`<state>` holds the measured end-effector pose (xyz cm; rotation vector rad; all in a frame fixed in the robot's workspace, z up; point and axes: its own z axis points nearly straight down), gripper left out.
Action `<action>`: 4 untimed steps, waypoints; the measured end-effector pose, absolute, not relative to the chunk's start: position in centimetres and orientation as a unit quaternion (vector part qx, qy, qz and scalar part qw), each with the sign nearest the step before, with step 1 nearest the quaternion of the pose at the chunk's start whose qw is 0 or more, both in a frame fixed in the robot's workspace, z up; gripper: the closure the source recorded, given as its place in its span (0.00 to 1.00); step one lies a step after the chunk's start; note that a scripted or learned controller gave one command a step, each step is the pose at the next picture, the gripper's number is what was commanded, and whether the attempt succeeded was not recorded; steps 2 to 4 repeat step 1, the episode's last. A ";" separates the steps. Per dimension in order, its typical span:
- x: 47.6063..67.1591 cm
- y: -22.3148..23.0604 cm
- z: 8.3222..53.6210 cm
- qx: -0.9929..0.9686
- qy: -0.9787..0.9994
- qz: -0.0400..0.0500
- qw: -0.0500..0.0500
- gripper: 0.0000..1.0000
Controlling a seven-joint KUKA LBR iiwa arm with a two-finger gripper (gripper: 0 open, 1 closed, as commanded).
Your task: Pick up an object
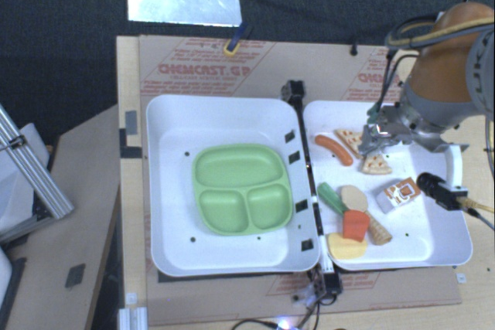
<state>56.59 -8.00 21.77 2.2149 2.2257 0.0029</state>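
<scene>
Two shallow white bins sit side by side on the table (186, 62). The left bin (166, 124) carries one green divided plate (241, 188) with three compartments, lying near the bin's middle. The right bin (445, 232) carries the small toy foods. One red sausage (333, 148) lies near its far left corner. Two waffle-patterned wedges (377, 164) lie just beside it toward the bin's middle, one of them partly under the arm. One small white and orange box (400, 192) sits near the bin's right edge. Along the near left edge cluster one green vegetable (332, 198), one tan round piece (355, 199), one red block (356, 225), one yellow piece (347, 246) and one brown cone (379, 233), touching or nearly so. The single end effector (377, 134) hangs low over the far middle of the right bin, above the wedges; whether it is spread or pressed together cannot be told.
</scene>
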 end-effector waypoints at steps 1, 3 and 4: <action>56.2 -7.9 21.5 0.706 0.708 0.000 0.001 1.00; 56.2 -7.9 21.5 0.706 0.708 0.000 0.001 1.00; 56.2 -7.9 21.5 0.706 0.708 0.000 0.001 1.00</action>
